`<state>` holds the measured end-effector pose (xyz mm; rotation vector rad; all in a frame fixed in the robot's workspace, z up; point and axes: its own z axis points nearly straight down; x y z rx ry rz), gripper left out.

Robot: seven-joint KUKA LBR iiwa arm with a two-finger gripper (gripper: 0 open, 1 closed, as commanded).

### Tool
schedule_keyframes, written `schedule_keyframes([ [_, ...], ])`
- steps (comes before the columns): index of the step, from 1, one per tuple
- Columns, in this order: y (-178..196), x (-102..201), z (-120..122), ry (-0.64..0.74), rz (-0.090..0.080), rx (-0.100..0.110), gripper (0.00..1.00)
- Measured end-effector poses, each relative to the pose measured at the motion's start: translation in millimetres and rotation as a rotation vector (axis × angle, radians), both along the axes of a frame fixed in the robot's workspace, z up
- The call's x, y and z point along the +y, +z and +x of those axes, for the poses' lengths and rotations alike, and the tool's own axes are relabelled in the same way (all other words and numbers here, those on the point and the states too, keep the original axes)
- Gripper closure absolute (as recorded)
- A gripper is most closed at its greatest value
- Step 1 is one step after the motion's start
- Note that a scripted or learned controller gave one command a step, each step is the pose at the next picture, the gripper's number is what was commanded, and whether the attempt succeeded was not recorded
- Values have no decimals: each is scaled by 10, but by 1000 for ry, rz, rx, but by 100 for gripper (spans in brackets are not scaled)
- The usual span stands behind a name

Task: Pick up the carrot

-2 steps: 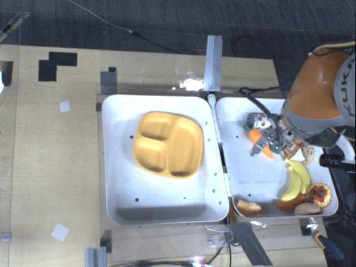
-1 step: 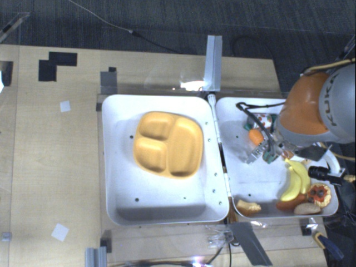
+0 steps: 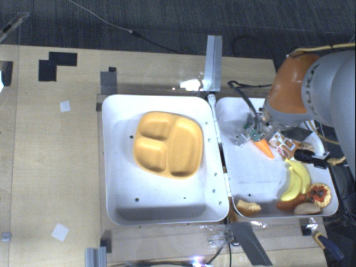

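Reaching in from the right, the arm hangs over the upper part of the right bin, with the tool low over the white floor. Whether the tool is open or closed cannot be told; its tip is small and cluttered at this angle.

The carrot lies in that same bin, just below and slightly right of the tool, so close that the two may be touching. Its long axis runs on a slant, the thick end up and left toward the tool, the point down and right toward the banana. Nothing visible shows the carrot gripped.

Judging from this, the grasp seems close at hand but unconfirmed: the tool would need to sit square across that slanted axis, a short way down-right of its present spot. Other food crowds the bin's lower right corner, well clear of the carrot. The yellow divided tray sits in the left bin, away from the action.
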<state>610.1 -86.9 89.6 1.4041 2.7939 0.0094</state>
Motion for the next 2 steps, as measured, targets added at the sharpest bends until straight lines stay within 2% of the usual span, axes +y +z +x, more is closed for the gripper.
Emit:
schedule_keyframes([
  [1,130,10,28,9,-2,-9,100],
  [2,993,534,-454,131,0,2,100],
])
